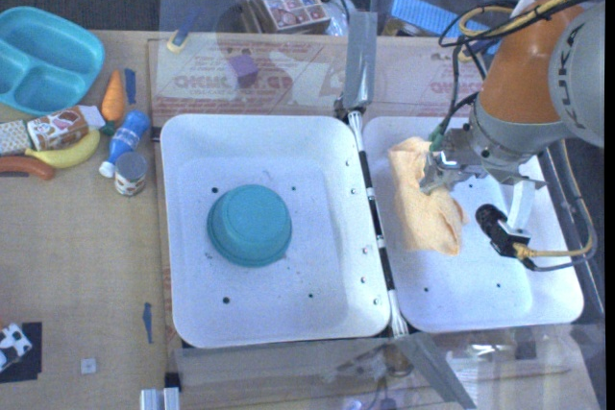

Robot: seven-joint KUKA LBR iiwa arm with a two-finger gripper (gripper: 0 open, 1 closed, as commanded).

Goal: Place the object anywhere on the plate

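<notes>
A round teal plate (250, 225) lies in the middle of the left white bin (192, 302). A soft yellow object (423, 211), crumpled like a cloth, lies along the left side of the right bin (480, 302). The gripper (441, 174) reaches in from the right and hangs directly over the upper right part of the yellow object, low and close to it. The arm's grey and orange wrist (524, 82) hides the far right part of that bin.
A black cable end (500, 229) with a yellow lead hangs over the right bin beside the gripper. On the bench left of the bins are a blue divided tray (43, 58), a carrot (114, 95), a banana (67, 152), a bottle (125, 141) and a can (131, 173).
</notes>
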